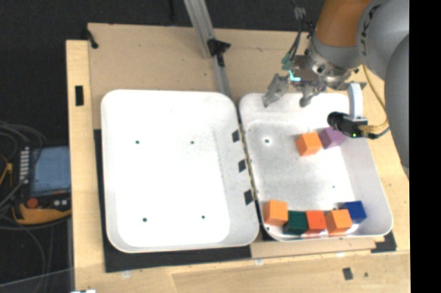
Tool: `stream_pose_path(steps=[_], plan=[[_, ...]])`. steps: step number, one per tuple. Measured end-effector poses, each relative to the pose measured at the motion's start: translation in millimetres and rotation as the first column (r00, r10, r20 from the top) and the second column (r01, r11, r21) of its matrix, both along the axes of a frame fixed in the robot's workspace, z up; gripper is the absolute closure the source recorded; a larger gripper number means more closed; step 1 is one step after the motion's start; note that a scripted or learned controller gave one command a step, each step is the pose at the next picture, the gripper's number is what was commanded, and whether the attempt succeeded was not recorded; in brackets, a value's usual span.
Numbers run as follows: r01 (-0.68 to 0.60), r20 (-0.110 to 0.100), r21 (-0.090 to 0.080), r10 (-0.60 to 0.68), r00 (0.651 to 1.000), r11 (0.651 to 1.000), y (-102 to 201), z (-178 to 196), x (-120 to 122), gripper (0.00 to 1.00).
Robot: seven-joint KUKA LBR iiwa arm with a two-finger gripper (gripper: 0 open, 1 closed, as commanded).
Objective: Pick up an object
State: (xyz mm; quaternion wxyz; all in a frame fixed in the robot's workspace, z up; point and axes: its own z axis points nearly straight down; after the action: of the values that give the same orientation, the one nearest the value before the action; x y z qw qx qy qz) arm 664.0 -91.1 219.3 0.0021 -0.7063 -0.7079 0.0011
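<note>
While your gripper (290, 89) is hanging with fingers spread apart and holding nothing over the right bin (275, 167) at its 12 o'clock rim, the nearest pick, an orange block (309, 144), is sitting toward 5 o'clock, touching a purple block (333, 137).

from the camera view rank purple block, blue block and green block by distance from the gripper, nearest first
Gripper hangs over the right bin's far edge.
1. Purple block: upper right of the bin, beside an orange block.
2. Blue block: near edge, right end of the row.
3. Green block: near edge, too close to blue to call.
</note>
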Motion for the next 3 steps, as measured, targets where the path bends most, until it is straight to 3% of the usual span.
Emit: stream_pose_path(steps=[1, 3], plan=[[-0.001, 0.005, -0.002, 0.001, 1.000, 1.000, -0.2, 2.8, 0.9, 0.00], [0.000, 0.000, -0.004, 0.000, 1.000, 1.000, 2.8, -89.1, 0.3, 0.00]])
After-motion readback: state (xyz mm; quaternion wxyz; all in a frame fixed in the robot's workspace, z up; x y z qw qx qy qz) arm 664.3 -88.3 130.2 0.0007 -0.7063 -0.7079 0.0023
